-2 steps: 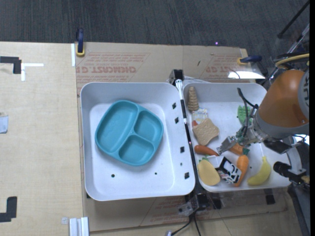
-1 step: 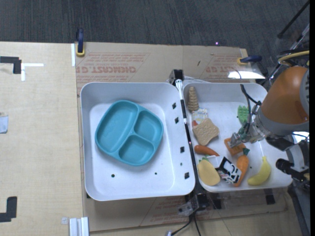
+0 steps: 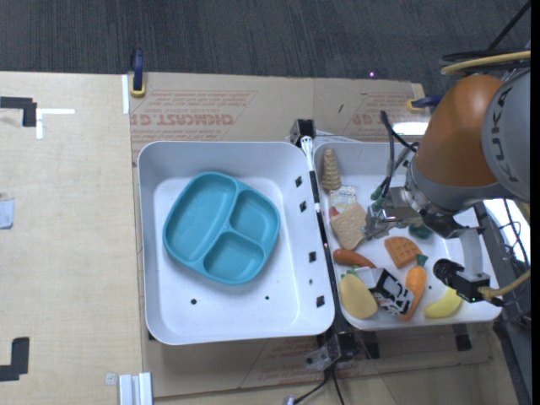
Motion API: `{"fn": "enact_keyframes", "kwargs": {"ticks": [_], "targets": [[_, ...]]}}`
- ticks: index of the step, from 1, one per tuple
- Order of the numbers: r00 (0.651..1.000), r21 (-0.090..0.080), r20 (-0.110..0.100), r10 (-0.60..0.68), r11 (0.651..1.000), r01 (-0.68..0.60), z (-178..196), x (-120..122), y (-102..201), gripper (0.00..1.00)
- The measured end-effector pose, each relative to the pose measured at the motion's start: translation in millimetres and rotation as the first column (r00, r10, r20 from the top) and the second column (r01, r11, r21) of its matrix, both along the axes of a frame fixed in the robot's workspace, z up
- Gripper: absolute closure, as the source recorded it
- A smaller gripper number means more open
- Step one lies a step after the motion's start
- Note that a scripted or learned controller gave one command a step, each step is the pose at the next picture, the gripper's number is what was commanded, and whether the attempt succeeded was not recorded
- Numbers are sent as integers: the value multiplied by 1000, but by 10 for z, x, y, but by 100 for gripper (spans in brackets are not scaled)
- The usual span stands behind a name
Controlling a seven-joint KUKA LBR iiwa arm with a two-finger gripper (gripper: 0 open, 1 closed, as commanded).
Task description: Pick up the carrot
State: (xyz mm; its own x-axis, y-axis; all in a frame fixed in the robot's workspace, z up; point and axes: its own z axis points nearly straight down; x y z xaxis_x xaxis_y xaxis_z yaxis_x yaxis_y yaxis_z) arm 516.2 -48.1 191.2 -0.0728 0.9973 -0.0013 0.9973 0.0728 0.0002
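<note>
Carrot [image 3: 416, 290] lies in right bin [image 3: 371, 163], at 5 o'clock part, beside waffle [image 3: 402, 250]. Claw [image 3: 381, 219] hangs above bin middle, at 11 o'clock from carrot; opening: cannot tell. Blue plate [image 3: 222, 227] in left bin [image 3: 160, 226].

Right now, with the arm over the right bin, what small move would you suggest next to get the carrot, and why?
Probably shift the gripper a little toward the bin's front, then lower it. The carrot lies there beside the waffle and black-and-white toy, while the gripper sits over the bread slice, holding nothing visible.
</note>
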Motion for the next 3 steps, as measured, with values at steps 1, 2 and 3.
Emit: {"fn": "enact_keyframes", "kwargs": {"ticks": [1, 2, 3], "targets": [[1000, 0, 0, 0, 1000, 0, 0, -1, -3, 0], [924, 0, 0, 382, 924, -382, -401, -215, -712, 0], [979, 0, 0, -205, 979, 205, -950, 469, -807, 0]]}}
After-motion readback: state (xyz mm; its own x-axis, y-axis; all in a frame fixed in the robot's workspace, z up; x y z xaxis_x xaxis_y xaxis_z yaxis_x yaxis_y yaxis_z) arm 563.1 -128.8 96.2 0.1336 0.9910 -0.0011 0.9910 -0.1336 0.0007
